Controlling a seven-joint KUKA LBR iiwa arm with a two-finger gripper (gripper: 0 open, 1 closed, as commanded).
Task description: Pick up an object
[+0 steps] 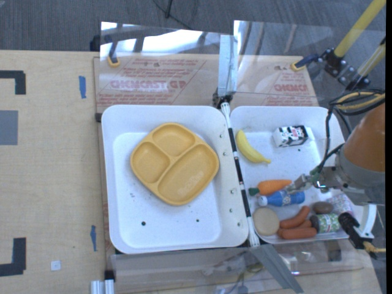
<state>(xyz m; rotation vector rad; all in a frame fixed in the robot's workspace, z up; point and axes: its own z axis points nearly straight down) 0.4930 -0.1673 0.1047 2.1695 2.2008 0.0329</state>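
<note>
End effector (304,180) just above blue bottle (282,198), beside carrot (274,187).

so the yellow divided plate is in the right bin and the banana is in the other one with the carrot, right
Not quite. The camera view shows the yellow divided plate in the left bin, not the right one. The banana does lie in the other bin, with the carrot.
</note>
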